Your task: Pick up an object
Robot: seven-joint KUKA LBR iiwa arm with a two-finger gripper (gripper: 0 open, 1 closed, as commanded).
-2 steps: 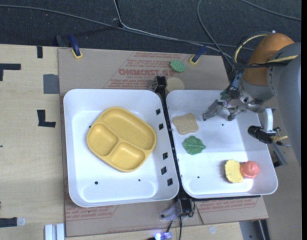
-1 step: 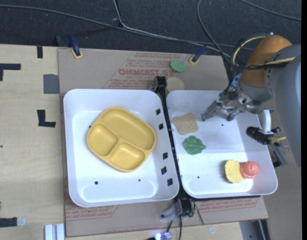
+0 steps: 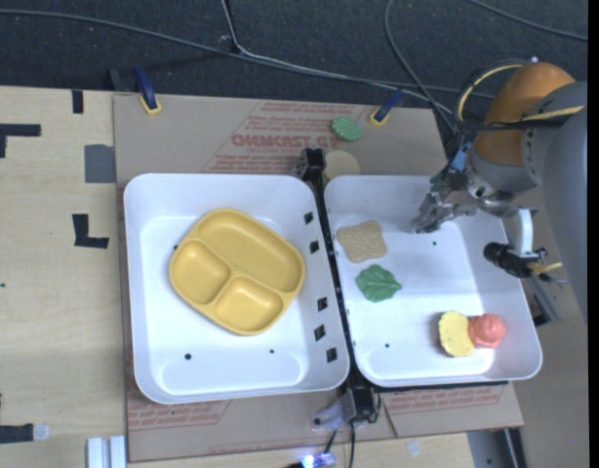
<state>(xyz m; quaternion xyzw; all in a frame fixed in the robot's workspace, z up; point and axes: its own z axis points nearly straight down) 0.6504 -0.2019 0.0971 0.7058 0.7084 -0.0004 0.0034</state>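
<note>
Camera view: jaws [image 3: 428, 214] hang low over the right white bin [image 3: 495, 364], can't tell if they're spread. Tan flat biscuit-shaped piece [image 3: 362, 241] and green leaf-shaped toy [image 3: 378, 284] lie ungrabbed, so picking's basically not started.

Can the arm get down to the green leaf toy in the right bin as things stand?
Probably yes. The green leaf toy lies flat and apart from the tan piece, with nothing over it, and the gripper hovers nearby in the same bin.
</note>
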